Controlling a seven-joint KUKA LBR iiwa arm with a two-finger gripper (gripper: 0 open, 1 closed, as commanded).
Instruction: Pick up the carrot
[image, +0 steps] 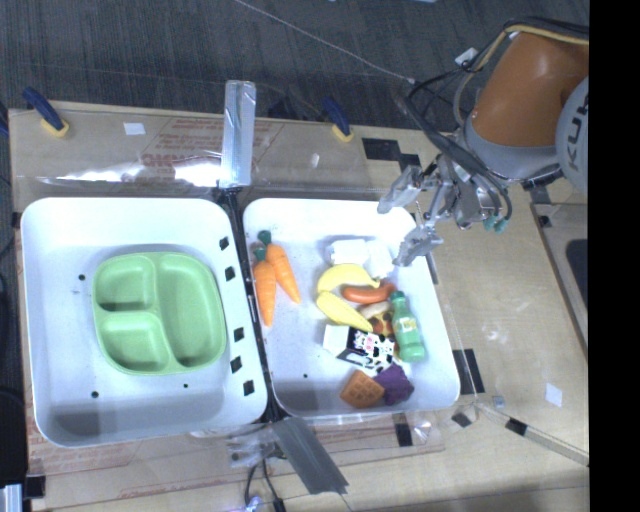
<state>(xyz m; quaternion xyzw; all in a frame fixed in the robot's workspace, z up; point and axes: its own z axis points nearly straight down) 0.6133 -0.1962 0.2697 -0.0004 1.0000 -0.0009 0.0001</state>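
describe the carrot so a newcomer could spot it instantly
Of the two white bins, take the right bin, beside the one holding the green tray. Along its left wall lies the carrot: two orange roots with green tops, apart from the food pile.

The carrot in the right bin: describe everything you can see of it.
The carrot looks like a plastic toy: two orange tapered roots joined under one dark green top, forming an upside-down V. It lies flat on the floor of the right bin, at its left side, green end toward the far wall, points toward the camera. The left root runs along the bin's left wall; whether it touches it I cannot tell. It lies apart from the yellow bananas and the gripper.
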